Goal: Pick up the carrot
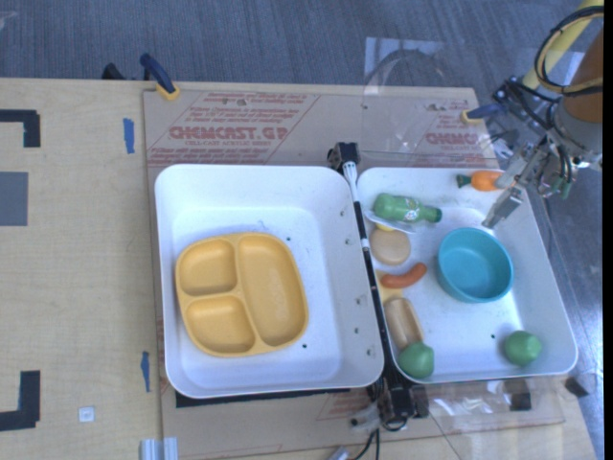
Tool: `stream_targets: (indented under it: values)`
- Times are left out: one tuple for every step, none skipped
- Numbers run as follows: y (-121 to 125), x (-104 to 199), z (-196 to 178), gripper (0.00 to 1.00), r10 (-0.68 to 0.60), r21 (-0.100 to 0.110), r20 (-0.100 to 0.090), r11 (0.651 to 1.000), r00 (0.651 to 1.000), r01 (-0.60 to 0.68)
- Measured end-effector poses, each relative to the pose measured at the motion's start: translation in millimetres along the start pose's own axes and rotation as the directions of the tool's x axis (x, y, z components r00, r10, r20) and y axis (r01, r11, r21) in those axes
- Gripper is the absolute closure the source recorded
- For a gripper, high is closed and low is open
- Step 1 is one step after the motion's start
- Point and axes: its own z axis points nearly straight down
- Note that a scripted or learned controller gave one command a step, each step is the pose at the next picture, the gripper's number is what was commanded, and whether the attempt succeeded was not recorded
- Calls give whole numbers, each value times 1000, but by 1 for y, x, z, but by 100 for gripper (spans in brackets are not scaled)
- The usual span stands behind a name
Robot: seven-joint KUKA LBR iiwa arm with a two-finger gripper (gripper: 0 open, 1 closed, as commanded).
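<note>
worktop (77,257) scene: fingers (512,195) open just beside carrot (484,181), approach step; next close on it.

Arm reaching in from right, wrist angled downward; tool (522,182) low, one finger pointing down-left; finger spacing not discernible.

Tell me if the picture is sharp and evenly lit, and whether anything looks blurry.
Camera view: lighting is soft and even, shadows faint; the yellow tray and blue bowl look sharp; the pincer by the carrot is slightly smeared; mild glare on the white bin rims.
</note>
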Motion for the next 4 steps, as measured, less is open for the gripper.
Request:
stream_targets:
  values:
    - [0, 0, -21, 0, 388, -5, 8, 921, 921, -388]
    - [13, -8, 83, 0, 441, 10, -24, 898, 897, -441]
    - [25, -7, 85, 0, 782, 9, -28, 623, 623, -782]
    - [20, -11, 73, 100, 781, 1, -7, 624, 624, -781]
